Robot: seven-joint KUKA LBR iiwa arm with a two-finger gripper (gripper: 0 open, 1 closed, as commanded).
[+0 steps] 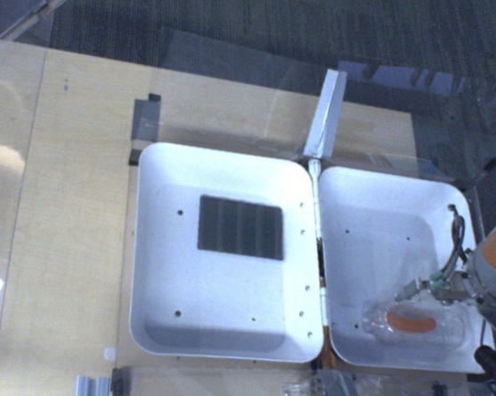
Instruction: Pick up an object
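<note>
Orange object [410, 324] in right bin [372, 208]

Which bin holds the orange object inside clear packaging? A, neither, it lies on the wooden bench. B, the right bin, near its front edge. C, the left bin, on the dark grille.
B: the orange object lies in the right bin, low toward its front rim, while the dark grille sits in the left bin.

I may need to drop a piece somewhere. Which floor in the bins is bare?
Left bin: floor bare all round the dark grid. Right bin: the far-left floor is bare. It is crowded near its front right, where the orange object lies by the gripper.
</note>
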